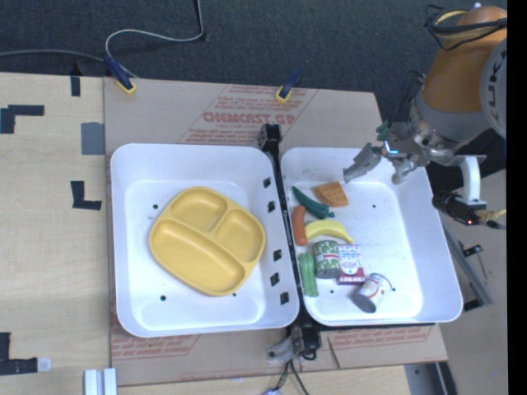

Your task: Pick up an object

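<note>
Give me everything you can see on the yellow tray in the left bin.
The yellow tray looks like moulded plastic, rounded in outline, with three compartments: one long, two smaller. It lies flat, turned at an angle, near the middle of the left bin, resting on the bin's floor. Nothing lies in it or touches it.

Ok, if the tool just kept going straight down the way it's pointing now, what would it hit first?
Probably bare floor at the back of the right bin. The tool hangs open behind the orange wedge, which looks just off its line, though depth is unclear.

Wooden bench (pixel 49 245), cardboard sheet (pixel 239 113), two white bins (pixel 132 303) side by side
</note>
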`<state>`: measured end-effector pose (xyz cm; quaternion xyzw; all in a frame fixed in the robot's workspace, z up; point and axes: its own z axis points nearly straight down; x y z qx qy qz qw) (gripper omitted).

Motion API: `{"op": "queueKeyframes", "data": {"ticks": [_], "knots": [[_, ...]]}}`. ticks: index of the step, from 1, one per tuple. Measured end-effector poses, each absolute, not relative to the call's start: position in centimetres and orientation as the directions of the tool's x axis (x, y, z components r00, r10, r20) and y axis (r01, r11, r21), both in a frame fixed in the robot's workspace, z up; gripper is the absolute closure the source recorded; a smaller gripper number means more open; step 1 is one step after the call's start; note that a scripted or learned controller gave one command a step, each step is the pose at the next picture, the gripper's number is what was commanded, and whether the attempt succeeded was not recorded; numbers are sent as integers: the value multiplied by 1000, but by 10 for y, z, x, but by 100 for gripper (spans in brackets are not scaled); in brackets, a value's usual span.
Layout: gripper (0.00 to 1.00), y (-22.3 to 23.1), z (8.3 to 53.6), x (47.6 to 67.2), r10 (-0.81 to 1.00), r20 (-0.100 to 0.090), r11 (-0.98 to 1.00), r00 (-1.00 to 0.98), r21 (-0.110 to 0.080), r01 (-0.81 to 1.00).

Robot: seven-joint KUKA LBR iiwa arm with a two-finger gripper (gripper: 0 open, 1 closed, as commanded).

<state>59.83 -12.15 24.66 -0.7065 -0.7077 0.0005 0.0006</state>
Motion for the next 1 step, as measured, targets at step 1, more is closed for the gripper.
{"op": "queueKeyframes", "data": {"ticks": [1], "knots": [[0, -120, 87, 557, 1000, 1, 1, -1, -1, 1000]]}}
